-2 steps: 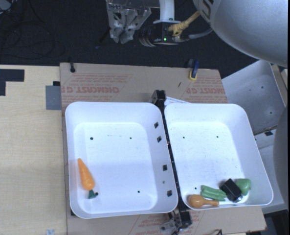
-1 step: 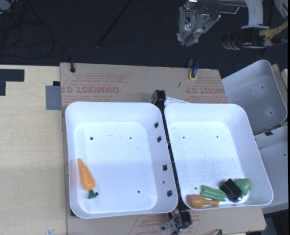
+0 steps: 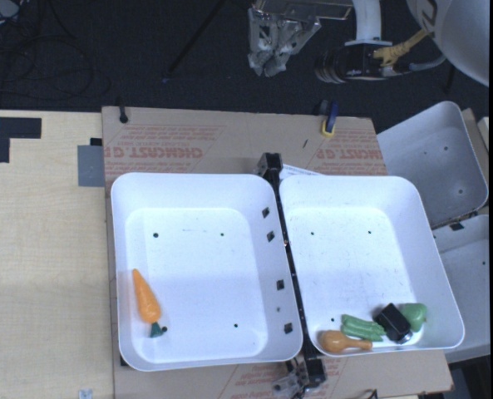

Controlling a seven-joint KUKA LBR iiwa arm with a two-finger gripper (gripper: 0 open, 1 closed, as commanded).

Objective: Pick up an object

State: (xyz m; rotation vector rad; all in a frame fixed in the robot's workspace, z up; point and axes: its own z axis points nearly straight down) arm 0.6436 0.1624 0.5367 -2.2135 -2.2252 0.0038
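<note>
Mirrored lettering that seems to read "CHEMCAST GP" marks the brown board (image 3: 229, 144) under two white bins (image 3: 188, 189) on a pale wooden bench (image 3: 38, 264); the gripper (image 3: 273, 52) hangs high above, empty, while a carrot (image 3: 145, 298) lies in the left bin.

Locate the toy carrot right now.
The toy carrot lies in the left bin, against its near-left wall, with its green top toward the front corner.
</note>
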